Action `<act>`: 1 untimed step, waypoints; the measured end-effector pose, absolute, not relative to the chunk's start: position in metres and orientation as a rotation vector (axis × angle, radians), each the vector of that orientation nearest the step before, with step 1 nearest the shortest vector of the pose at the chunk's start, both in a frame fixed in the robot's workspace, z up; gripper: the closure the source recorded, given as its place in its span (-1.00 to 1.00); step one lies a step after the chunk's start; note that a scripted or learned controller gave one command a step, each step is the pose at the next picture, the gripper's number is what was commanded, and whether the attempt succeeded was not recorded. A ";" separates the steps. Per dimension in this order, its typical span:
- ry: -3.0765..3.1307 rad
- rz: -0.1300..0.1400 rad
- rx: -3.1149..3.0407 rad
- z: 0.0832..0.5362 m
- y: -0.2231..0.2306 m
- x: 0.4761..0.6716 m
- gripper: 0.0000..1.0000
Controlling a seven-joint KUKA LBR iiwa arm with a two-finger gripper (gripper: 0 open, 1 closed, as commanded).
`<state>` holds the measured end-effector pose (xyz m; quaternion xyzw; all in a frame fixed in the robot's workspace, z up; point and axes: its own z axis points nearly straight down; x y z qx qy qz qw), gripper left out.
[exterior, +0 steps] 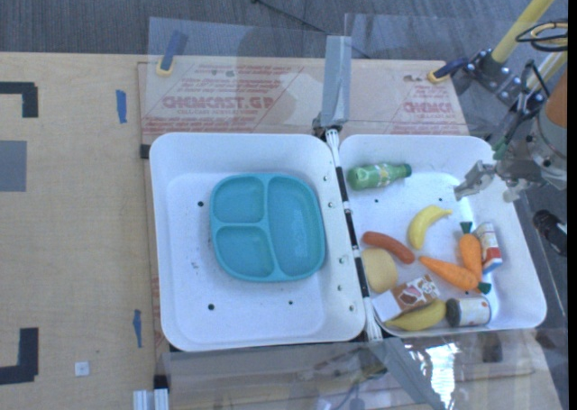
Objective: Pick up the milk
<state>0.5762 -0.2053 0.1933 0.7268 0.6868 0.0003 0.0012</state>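
The gripper (488,179) is seen above the right bin's (532,296) far right side, its fingers spread wide and holding nothing. The milk (416,292) is found lying near the front, beside a banana (416,316).

"CHEMCAST GP" on clear sheet (236,93)

The plate (268,226) lies in the left bin (171,219); the milk (416,293) lies in the right bin's (523,300) near part beside a banana (417,316).
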 end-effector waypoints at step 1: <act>2.389 0.000 2.044 0.148 -0.119 0.489 -1.00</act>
